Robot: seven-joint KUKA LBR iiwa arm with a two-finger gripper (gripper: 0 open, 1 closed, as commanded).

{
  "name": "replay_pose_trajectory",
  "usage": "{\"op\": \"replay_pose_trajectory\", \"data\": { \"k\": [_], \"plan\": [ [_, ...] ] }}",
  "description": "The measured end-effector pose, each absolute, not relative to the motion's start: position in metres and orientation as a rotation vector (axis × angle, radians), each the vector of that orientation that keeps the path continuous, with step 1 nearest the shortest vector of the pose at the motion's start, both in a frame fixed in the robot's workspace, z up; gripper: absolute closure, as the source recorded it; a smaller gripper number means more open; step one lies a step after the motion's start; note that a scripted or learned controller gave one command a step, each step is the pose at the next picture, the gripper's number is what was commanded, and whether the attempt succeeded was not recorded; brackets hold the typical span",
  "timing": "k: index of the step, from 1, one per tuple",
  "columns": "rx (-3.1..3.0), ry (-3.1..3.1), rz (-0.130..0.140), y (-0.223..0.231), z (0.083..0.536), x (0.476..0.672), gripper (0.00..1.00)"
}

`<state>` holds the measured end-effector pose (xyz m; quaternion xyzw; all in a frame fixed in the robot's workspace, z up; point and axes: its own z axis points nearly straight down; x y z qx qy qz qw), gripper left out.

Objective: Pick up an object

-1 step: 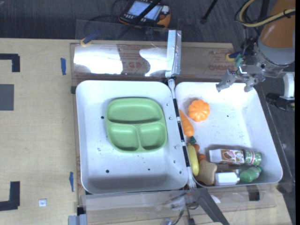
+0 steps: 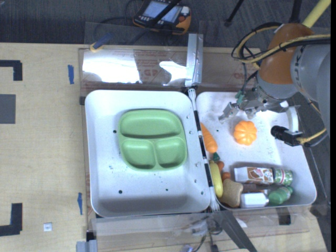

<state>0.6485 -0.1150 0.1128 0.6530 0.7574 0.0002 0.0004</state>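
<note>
My gripper (image 2: 238, 108) hangs over the far part of the right bin (image 2: 302, 164), with its fingers (image 2: 227, 112) spread open and nothing between them. A small orange pumpkin (image 2: 245, 132) sits just in front of the fingertips, apart from them. An orange carrot (image 2: 209, 139) lies along the bin's left wall. Near the front lie a bottle with a brown label (image 2: 262, 175), a yellow banana (image 2: 215, 176), a brown bread-like piece (image 2: 232, 193), a white block (image 2: 254, 199) and a green item (image 2: 281, 195).
The left bin (image 2: 100, 167) holds a green divided plate (image 2: 153, 139). The grey arm with its orange band (image 2: 283, 56) and cables reaches in from the upper right. A handheld controller (image 2: 160, 13) lies beyond the bins.
</note>
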Motion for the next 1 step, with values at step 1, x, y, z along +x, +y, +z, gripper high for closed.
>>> {"op": "replay_pose_trajectory", "data": {
  "k": [1],
  "plan": [
    [2.173, 2.262, 0.007, -0.1438, 0.0882, 0.6074, 0.0]
  ]
}}
